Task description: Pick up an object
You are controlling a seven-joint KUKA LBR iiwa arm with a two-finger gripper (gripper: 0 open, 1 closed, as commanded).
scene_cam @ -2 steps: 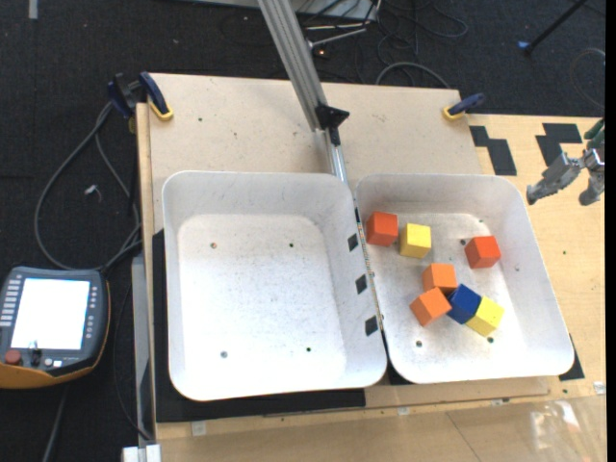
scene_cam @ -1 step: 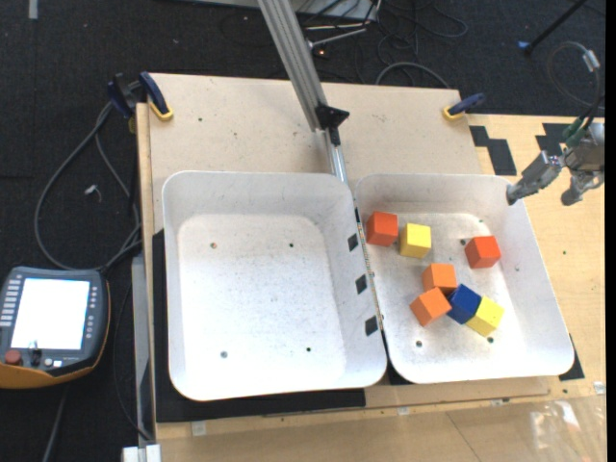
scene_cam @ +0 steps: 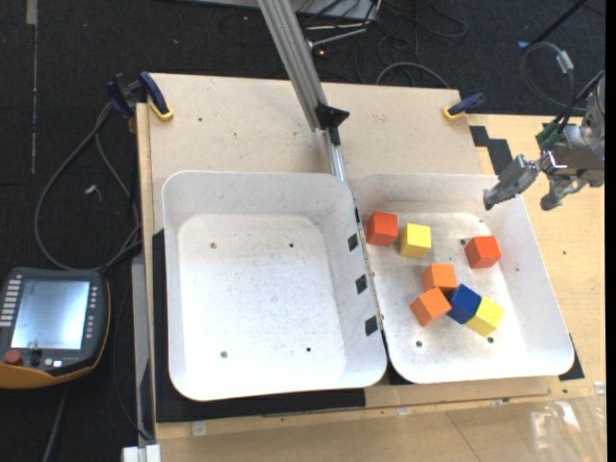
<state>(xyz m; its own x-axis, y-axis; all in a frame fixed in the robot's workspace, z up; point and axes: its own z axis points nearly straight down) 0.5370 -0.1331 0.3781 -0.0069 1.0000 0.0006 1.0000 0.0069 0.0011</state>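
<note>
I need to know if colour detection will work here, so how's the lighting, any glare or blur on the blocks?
Camera view: even, soft light and short shadows under the blocks; the white bins look bright but keep their speckle, so no harsh glare; blocks sharp, gripper at the right edge slightly soft.

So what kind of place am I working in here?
Probably a robotics lab test cell: a wooden bench clamped at its corners, two white bins with coloured blocks in the right one, and a teach pendant lying on the dark floor.
</note>
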